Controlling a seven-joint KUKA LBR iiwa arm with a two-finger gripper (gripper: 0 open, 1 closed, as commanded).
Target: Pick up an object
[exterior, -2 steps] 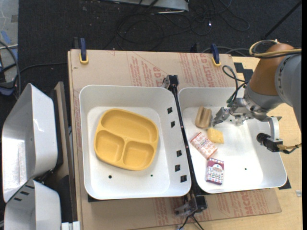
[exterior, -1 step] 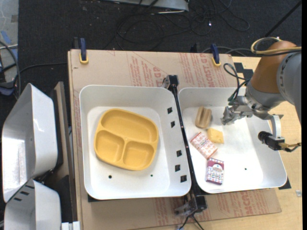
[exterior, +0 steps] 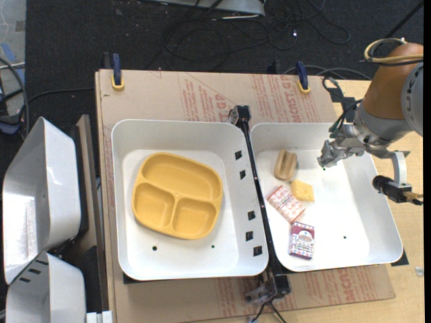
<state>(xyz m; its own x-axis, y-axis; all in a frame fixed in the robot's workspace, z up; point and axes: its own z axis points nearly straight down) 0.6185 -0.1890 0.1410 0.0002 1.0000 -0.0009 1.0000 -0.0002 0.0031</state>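
Two white bins sit side by side on the desk [exterior: 175, 89]. The divider [exterior: 254, 180], a dark strip between them, is the landmark here.

Left of the divider: left bin [exterior: 128, 140] with a yellow tray [exterior: 178, 195] lying flat, three compartments, all facing up. Tray sits toward the bin's left-middle, apart from the divider.

Right of the divider: right bin [exterior: 363, 207] holding four small items, all clustered close to the divider. Tan roll [exterior: 285, 165] is farthest back, just right of the divider. Yellow chunk [exterior: 304, 192] sits nearer the camera than the roll, slightly further from the divider. Pink packet [exterior: 286, 203] lies just beside the chunk, on its divider side, possibly touching it. Red box [exterior: 302, 240] is nearest the camera, apart from the packet.

Arm [exterior: 394, 96] comes in from the far side of the right bin, orange band above the wrist. Pincer [exterior: 331, 156] hangs over the back part of the right bin, well right of the divider, right of the roll and apart from it. Nothing visible between its fingers; whether they are spread or closed, cannot tell, tips too small and dark. No item is lifted; all four rest on the bin floor.

Blue-and-yellow clamps [exterior: 117, 73] hold the desk's back edge.
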